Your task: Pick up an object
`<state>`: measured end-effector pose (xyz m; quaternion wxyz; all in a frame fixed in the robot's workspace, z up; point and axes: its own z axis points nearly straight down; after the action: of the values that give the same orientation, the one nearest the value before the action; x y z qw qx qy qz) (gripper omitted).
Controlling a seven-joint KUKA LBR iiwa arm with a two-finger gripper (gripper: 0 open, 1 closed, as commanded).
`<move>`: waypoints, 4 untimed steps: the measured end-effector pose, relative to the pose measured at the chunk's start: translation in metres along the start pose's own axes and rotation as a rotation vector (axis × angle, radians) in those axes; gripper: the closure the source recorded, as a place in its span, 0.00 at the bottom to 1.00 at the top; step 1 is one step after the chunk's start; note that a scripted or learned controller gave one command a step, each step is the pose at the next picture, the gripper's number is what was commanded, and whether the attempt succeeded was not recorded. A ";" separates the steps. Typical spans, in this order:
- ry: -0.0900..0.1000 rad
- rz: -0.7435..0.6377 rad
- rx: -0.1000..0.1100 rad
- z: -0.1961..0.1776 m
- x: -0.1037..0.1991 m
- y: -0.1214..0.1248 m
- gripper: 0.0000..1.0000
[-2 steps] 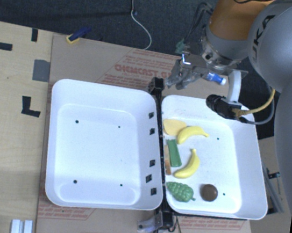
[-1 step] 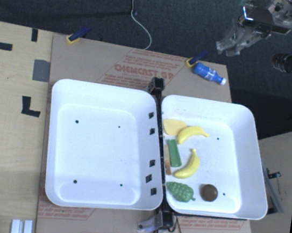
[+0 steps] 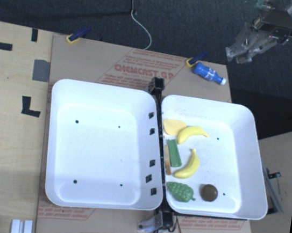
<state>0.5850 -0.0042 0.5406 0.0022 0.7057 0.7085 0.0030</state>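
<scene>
Red print is seen on the brown cardboard sheet [image 3: 142, 72] under the bins, above center of the frame; the largest word can be read as "CHEMCAST", followed by letters that look like "GP". The smaller lines around it are too blurred to be read.

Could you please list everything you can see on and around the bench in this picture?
bins: two, white, side by side on the brown board
bananas: two, yellow, right bin
green stick: one, green, between the bananas
pale slice: one, pale yellow, right bin's upper left
bumpy fruit: one, dark green, right bin's near edge
round ball: one, brown, beside the bumpy fruit
bottle: one, blue, lying on the board behind the right bin
end effector: one, grey, top right, above the dark floor
</scene>
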 end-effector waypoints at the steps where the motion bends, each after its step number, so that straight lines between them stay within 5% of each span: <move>1: -0.001 0.005 0.009 0.005 -0.035 -0.046 1.00; 2: -0.001 0.004 0.027 0.189 -0.025 -0.089 1.00; 3: 0.002 -0.008 0.001 0.108 0.065 -0.086 1.00; 4: -0.003 -0.001 0.021 0.207 0.104 -0.105 1.00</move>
<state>0.4815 0.0993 0.3329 -0.0041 0.7053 0.7089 -0.0054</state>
